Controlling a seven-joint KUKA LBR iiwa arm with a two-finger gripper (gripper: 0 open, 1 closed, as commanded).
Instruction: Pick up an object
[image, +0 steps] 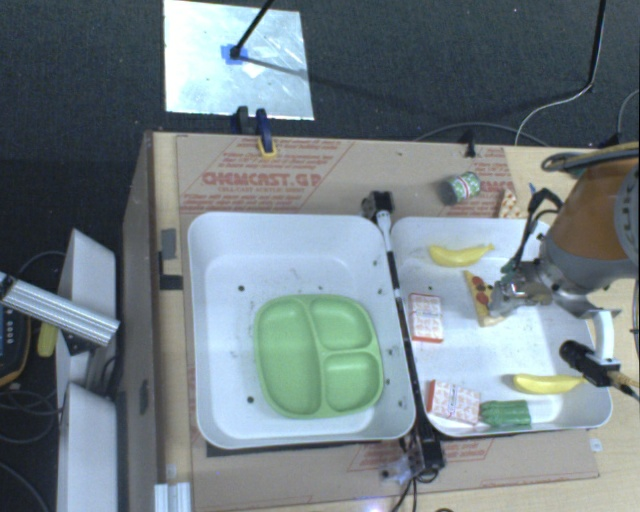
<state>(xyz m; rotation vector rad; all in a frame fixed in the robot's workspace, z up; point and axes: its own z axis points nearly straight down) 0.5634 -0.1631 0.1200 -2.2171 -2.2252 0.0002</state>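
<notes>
In the right bin lie a yellow banana at the back, a pizza slice in the middle, a second banana at the front right, a green block and two red-and-white cartons. My gripper comes down from the right and sits right at the pizza slice's right edge, touching or just over it. From this angle its tips are too small to read.
The left bin holds a green divided plate. A small green-labelled can lies on the cardboard behind the right bin. A black divider bar runs between the bins. The arm's grey and orange body overhangs the right bin's far right.
</notes>
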